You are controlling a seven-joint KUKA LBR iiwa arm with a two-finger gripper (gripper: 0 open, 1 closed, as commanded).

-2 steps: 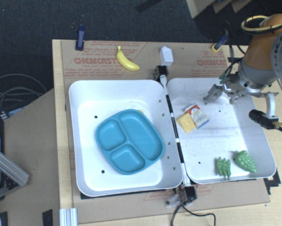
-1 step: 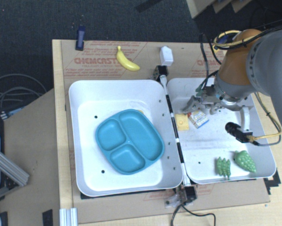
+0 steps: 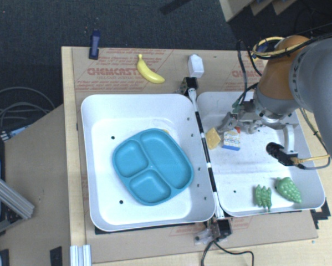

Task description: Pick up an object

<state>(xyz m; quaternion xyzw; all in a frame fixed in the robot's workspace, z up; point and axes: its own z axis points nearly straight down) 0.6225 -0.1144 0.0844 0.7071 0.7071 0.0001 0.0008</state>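
My gripper [image 3: 236, 125] hangs low over the upper left part of the right bin [image 3: 265, 190]. Just below it lies a small white and blue box [image 3: 231, 141], very close to the gripper's tip. A yellow chunk [image 3: 212, 138] rests against the bin's left wall, beside the box. Two green knobbly toys sit in the bin's near right corner, one narrow [image 3: 262, 197] and one rounder [image 3: 288, 189]. The view does not show anything held in the gripper.
The left bin [image 3: 99, 121] holds a blue divided plate [image 3: 151, 165]. On the bench behind the bins lie a yellow banana [image 3: 149, 71], a white block [image 3: 196, 65] and a small blue thing [image 3: 95, 44]. The arm's grey and orange wrist [image 3: 282, 79] covers the right bin's far right.
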